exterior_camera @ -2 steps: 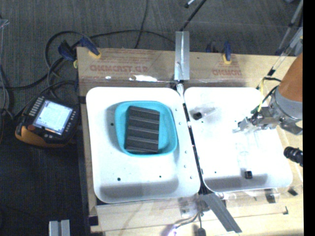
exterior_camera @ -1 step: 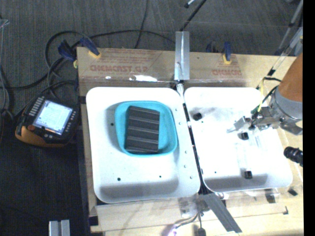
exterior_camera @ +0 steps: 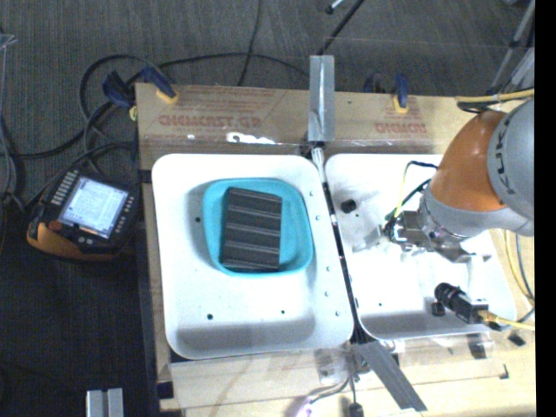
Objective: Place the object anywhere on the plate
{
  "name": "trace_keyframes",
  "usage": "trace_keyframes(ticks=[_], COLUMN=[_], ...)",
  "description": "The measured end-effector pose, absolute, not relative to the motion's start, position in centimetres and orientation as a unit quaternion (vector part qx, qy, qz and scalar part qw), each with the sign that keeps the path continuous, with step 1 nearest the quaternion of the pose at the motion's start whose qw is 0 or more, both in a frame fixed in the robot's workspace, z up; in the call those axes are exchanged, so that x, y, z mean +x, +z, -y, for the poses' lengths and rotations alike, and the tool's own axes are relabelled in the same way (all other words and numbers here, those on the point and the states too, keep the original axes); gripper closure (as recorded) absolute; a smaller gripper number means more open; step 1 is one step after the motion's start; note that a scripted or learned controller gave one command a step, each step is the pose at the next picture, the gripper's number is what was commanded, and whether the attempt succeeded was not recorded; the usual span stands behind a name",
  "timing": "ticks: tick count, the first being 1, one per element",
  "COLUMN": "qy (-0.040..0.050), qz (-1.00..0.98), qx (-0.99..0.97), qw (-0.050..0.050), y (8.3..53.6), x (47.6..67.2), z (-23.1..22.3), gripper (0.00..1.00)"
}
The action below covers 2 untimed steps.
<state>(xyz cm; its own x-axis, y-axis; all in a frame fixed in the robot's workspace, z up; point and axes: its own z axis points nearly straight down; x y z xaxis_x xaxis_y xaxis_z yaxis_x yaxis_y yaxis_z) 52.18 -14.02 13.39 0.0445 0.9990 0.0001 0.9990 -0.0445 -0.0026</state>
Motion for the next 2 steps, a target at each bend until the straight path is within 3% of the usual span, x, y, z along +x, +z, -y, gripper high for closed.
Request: trace_keyframes(ticks=[1, 2], qy=[0.0011, 0.0005], qz=[0.689, 0.721], qx=[-0.725, -0.693], qw=[0.001, -0.002], y=[10.4, 30.2], x=[48.4, 50.1], z=[20.5, 16.9], gripper=[0.00, 0.00])
